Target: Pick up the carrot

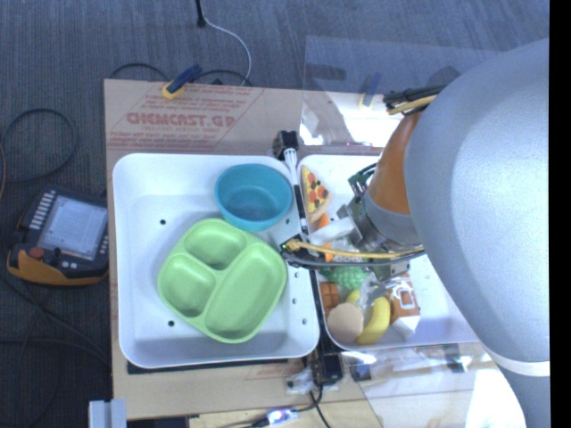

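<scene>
An orange sliver, possibly the carrot (337,231), is lying in the right bin (428,333) directly beneath the arm (500,203). The gripper (352,239) is hanging low there, and its state cannot be told.

Right bin (419,328) crowded: arm (482,194) overhead, egg (344,322), banana (377,319) packed close. Left bin (134,239) open along near and left edges beside green plate (223,279), blue bowl (254,195).
</scene>
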{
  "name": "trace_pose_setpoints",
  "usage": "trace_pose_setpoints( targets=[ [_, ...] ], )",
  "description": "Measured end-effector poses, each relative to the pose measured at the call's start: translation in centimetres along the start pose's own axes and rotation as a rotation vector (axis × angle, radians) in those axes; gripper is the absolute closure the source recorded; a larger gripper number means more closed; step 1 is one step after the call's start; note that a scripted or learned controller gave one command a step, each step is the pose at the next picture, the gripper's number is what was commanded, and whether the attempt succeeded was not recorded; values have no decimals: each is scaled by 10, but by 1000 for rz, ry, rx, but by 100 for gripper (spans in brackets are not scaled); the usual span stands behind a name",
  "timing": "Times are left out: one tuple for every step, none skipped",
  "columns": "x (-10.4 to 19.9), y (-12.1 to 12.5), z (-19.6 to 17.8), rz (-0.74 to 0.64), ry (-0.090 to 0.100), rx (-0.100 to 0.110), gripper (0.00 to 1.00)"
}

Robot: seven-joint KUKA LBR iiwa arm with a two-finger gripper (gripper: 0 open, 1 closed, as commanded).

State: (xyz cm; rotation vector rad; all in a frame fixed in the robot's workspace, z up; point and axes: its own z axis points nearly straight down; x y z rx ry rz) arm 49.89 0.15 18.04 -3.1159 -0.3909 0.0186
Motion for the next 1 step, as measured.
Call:
trace_pose_setpoints(
  targets=[
    [0,0,0,0,0,0,0]
  ],
)
